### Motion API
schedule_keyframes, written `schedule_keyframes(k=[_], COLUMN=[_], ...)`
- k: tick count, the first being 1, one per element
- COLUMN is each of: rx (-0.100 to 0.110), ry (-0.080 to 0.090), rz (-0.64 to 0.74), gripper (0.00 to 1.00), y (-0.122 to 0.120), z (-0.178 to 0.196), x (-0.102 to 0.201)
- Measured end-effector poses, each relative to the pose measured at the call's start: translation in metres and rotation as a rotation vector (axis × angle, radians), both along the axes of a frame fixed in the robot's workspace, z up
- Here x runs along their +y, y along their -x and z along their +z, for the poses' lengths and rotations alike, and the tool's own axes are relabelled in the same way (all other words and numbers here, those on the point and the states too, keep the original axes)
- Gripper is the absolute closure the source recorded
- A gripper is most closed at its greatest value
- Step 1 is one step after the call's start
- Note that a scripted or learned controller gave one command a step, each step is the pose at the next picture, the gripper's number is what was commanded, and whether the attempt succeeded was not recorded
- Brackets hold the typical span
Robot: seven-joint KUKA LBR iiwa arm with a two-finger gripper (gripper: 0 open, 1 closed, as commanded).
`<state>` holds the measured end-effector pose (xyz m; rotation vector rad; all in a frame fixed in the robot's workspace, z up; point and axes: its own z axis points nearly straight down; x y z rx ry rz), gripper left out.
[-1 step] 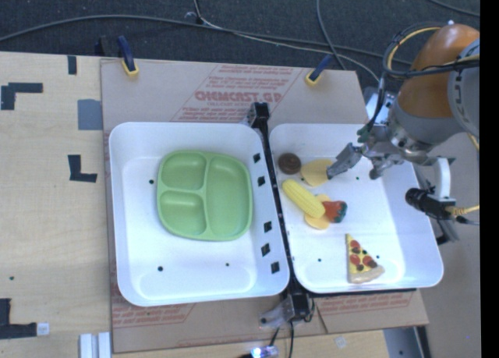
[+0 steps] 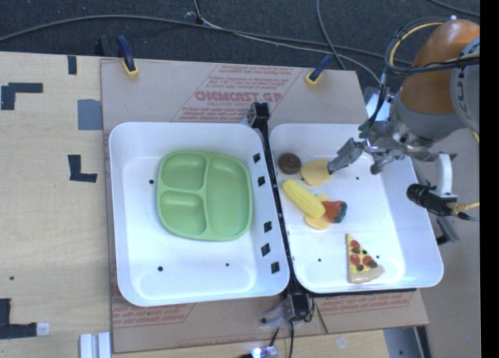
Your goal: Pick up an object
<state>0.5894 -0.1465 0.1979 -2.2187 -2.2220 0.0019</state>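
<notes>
Two shallow white bins sit on a cardboard sheet [image 2: 234,95] printed in red, seemingly "CHEMCAST GP". In the right bin [image 2: 405,232], the gripper [image 2: 360,160] hovers near a pale yellow wedge [image 2: 316,171], jaws spread and grasping nothing. A green divided plate [image 2: 206,196] fills the left bin [image 2: 132,208].

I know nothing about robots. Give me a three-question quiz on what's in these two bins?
1. True or false: the green divided plate lies in the right bin.
2. Which toy lies nearest the right bin's front edge?
A. corn cob
B. pizza slice
C. brown round piece
3. Fill in: the gripper hovers over the ___ bin.

Key: 1 false, it lies in the left bin; 2 B; 3 right.
</notes>
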Motion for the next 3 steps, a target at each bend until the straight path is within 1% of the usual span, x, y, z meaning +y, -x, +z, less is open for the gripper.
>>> schedule_keyframes(k=[1, 2, 3], rx=[0.003, -0.002, -0.005], ry=[0.000, 0.002, 0.003], rz=[0.000, 0.000, 0.000], gripper=[0.00, 0.00, 1.00], y=[-0.004, -0.004, -0.005], z=[-0.063, -0.115, -0.101], x=[0.003, 0.004, 0.004])
